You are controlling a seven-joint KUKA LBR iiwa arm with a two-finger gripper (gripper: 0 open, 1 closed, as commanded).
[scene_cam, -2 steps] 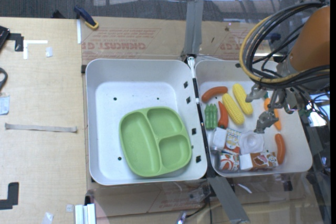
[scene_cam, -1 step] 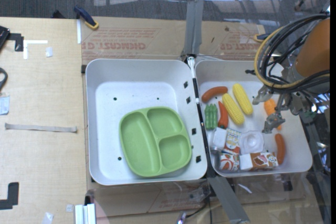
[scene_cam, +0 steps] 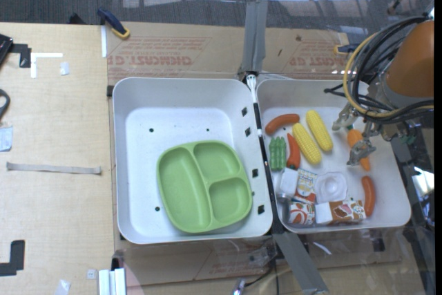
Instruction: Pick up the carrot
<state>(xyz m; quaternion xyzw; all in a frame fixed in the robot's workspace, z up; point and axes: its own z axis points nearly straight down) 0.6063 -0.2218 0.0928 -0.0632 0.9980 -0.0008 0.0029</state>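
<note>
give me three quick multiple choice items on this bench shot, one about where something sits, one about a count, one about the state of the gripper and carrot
1. Where does the green divided plate lie?
A. in the left bin
B. in the right bin
C. on the cardboard

2. How many yellow corn cobs are in the right bin?
A. one
B. two
C. four

3. What is the gripper doing?
A. resting on the plate
B. positioned at the carrot
C. parked over the left bin

Answers: 1 A, the plate lies on the left bin's floor. 2 B, two corn cobs lie side by side. 3 B, its metal fingers flank the orange carrot near the right bin's right wall.
</note>
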